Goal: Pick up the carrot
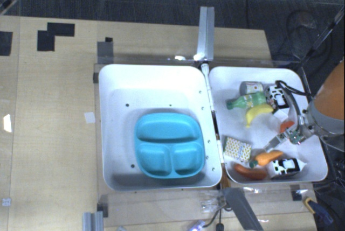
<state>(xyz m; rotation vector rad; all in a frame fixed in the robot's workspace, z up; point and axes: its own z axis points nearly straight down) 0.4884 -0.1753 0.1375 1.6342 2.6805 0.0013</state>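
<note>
camera view looks down on the small orange tapered carrot (268,158), which lies near the front of the right shallow white bin (318,170), just beside a red sausage-shaped toy (249,172) and a black-and-white cow-patterned toy (284,167). the grey two-finger gripper (284,137) hangs just above and behind it; whether it is open or closed i cannot tell. this looks like the approach step: the next move calls for lowering onto the carrot without catching its neighbours.
</note>
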